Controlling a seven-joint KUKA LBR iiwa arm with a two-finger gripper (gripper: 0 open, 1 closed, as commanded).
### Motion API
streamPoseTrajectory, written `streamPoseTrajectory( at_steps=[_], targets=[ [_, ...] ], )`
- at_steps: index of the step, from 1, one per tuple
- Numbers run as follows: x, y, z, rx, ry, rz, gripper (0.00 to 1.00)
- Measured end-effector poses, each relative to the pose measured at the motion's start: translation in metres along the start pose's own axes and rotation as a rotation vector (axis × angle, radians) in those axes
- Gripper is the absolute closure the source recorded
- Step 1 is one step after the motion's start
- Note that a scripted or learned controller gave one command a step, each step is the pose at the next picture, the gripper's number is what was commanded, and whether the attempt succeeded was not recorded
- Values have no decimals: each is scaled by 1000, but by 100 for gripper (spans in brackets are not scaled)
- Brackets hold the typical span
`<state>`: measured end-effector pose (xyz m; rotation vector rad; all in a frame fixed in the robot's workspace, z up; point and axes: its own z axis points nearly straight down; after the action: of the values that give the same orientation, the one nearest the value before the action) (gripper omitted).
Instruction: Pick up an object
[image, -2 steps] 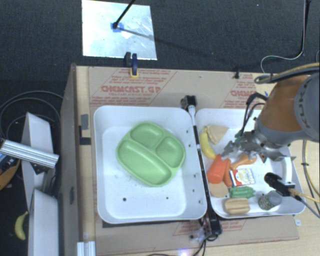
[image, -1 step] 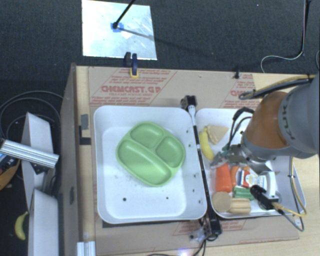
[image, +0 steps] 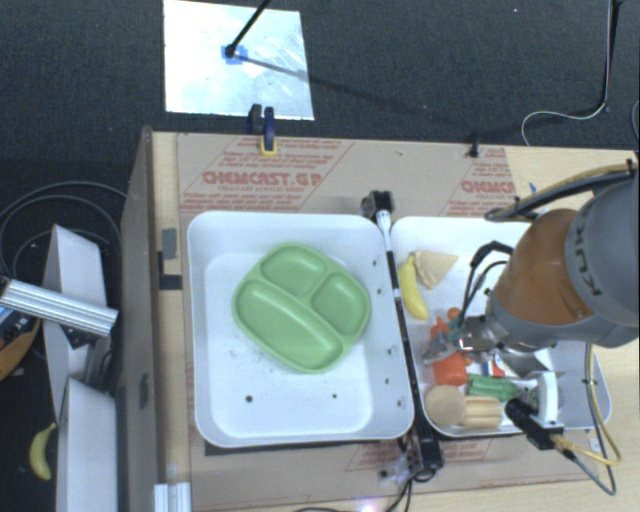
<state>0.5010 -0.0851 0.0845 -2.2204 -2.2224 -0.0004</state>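
Observation:
Several toy foods lie in the right bin (image: 470, 232). A yellow banana (image: 410, 288) rests along its left wall, with a tan wedge (image: 434, 266) just beside it. Lower down are a small orange piece (image: 441, 326), a red-orange object (image: 451, 370), a green object (image: 490, 388), a tan round piece (image: 446, 404) and a tan roll (image: 481, 411). My gripper (image: 447, 343) hangs low over the middle of this pile, right above the red-orange object. The arm's grey and orange body (image: 560, 280) hides the bin's right half.
The left bin (image: 220, 400) holds a green divided plate (image: 300, 305). A black clip (image: 380, 205) sits at the top of the wall between the bins. Cables run along the arm, and a white bracket (image: 545, 395) juts out near the right bin's front edge.

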Motion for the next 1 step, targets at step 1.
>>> streamPoseTrajectory(
  at_steps=[1],
  targets=[
    [1,1,-10,-2,1,-1,100]
  ],
)
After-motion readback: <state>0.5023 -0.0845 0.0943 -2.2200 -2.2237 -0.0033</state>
